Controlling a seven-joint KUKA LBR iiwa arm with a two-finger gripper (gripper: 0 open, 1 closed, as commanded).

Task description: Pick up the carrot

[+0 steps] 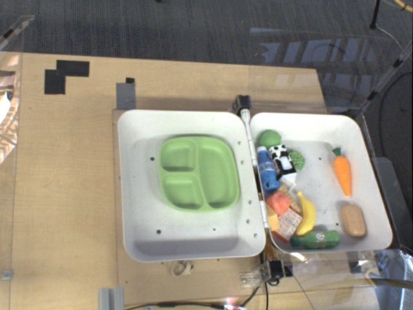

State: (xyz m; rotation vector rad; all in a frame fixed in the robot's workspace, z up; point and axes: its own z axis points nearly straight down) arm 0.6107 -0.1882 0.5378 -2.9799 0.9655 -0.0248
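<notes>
Orange plastic carrot with green top lies in right white bin, near far-right wall, apart from clutter. Likely light, rigid, slick; grip mid-body crosswise. Jaw state: cannot tell.

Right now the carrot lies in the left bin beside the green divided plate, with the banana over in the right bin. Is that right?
Not quite. The camera view shows the carrot in the right bin, near its right wall. The green divided plate sits in the left bin, and the banana is indeed in the right bin.
</notes>
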